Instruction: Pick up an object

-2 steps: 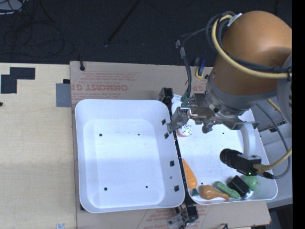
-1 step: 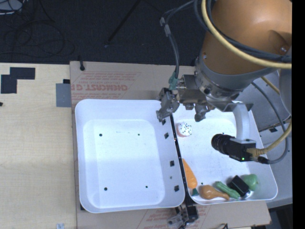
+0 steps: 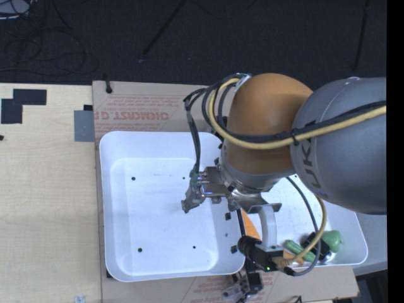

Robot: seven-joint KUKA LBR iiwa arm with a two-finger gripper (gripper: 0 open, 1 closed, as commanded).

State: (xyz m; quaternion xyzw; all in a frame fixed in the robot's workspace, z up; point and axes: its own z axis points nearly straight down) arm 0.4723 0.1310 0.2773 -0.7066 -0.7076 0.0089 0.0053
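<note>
My gripper (image 3: 191, 199) hangs low over the left white bin (image 3: 120, 169), near that bin's right side, and I see nothing held in it. The big grey arm with its orange band (image 3: 268, 115) covers most of the right bin (image 3: 353, 248). In the right bin an orange object (image 3: 250, 226) peeks out beneath the wrist. A green object (image 3: 329, 238) lies near that bin's front right corner, partly behind cables. Both lie to the right of my gripper.
Black and yellow cables (image 3: 211, 115) loop around the wrist. The bins rest on a brown cardboard sheet (image 3: 136, 109) on the pale wooden bench (image 3: 44, 188). A few small dark specks (image 3: 134, 179) dot the left bin's floor.
</note>
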